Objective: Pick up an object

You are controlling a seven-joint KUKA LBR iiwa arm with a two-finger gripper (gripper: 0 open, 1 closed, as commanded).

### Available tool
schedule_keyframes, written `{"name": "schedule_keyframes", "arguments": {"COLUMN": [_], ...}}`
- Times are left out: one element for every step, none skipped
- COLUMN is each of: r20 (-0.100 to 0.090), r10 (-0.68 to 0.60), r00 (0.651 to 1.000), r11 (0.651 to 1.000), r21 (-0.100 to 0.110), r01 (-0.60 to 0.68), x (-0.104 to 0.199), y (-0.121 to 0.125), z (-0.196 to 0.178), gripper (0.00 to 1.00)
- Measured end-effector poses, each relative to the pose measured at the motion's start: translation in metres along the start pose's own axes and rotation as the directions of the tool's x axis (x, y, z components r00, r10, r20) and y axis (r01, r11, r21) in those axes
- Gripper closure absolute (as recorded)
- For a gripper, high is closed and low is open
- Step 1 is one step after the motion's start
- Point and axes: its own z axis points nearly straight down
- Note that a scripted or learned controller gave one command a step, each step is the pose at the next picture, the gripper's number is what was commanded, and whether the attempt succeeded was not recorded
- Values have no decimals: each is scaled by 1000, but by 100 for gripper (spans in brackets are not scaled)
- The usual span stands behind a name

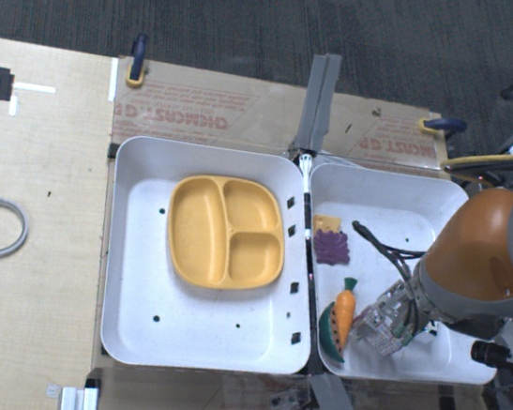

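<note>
- The tool point(391, 324) hangs low inside the right bin point(400, 193).
- A toy carrot point(343, 318) lies just left of the tool, on a green dish point(328, 337).
- Purple toy grapes point(332, 247) sit up-left of the tool.
- A yellow divided plate point(227, 233) rests in the left bin point(135, 258), well left of the tool.

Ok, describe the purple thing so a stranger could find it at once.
Look in the right white bin, against the wall it shares with the left bin. The purple grape bunch lies there, just below a small yellow block and above the orange carrot; it alone is purple.
</note>
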Motion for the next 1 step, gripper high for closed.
{"name": "schedule_keyframes", "arguments": {"r20": [6], "r10": [-151], "r00": [988], "r11": [988], "r21": [-2], "r01": [151], "x": [-35], "y": [2], "z": [-179], "gripper": [100]}}
